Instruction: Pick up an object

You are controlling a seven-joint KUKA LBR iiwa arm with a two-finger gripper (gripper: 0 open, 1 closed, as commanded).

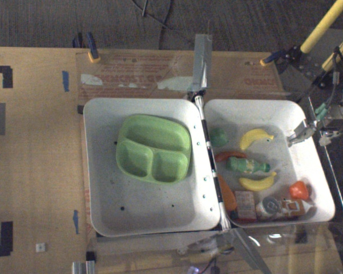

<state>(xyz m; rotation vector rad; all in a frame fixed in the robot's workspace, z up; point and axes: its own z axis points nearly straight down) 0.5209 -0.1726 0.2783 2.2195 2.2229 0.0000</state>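
A pale plywood bench under a dark carpeted floor strip carries two shallow white plastic bins side by side, split by a metal divider rail.

Taking the rail as landmark: the left bin, just left of it, holds the largest item, a lime-green moulded plastic tray with three compartments, matte and round-cornered, lying flat in the bin's upper half. The right bin, just right of the rail, is crowded with small toy groceries. Nearest the rail sit a dull green rounded lump and an orange carrot-shaped piece. A little further right lie a green bottle, on its side with its long axis running away from the rail, a red chilli-like strip touching it, and two smooth yellow plastic bananas, the upper banana and the lower banana. Farthest from the rail is a small orange-red blob; along the bin's near wall lie a printed carton and a labelled can.

The end effector appears as a grey metal part at the right bin's far-right rim; whether its fingers are apart or together I cannot tell. Nothing is visibly gripped. The upper banana probably lies closest, toward the rail from it, curved with its ends pointing down.
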